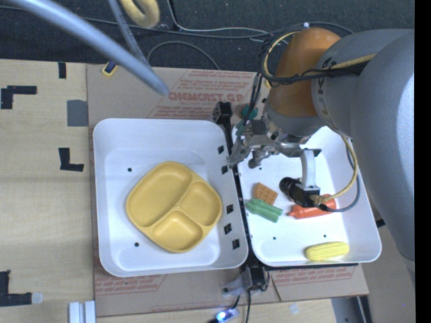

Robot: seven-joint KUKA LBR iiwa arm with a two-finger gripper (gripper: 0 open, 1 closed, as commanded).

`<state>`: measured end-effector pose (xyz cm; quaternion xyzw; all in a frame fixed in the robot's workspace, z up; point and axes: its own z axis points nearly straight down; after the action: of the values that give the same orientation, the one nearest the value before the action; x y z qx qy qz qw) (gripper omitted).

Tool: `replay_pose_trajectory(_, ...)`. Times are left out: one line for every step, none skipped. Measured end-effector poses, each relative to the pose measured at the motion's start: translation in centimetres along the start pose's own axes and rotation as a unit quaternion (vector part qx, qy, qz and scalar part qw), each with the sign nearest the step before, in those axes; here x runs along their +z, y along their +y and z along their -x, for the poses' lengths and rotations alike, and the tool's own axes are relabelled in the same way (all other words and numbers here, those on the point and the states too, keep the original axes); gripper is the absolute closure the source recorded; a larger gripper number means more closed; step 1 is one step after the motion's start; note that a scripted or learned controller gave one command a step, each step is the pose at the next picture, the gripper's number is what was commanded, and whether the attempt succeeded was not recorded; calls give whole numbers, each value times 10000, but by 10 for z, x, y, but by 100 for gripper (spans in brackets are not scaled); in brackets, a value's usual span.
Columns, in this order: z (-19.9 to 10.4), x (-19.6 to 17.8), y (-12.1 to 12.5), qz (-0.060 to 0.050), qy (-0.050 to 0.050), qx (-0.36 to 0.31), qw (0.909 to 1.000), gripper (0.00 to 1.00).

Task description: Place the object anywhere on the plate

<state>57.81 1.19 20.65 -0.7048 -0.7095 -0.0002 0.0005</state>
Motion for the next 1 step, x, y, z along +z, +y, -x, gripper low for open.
replay_pose_trajectory(-51,-4,10,-2,2,1,10000,100)
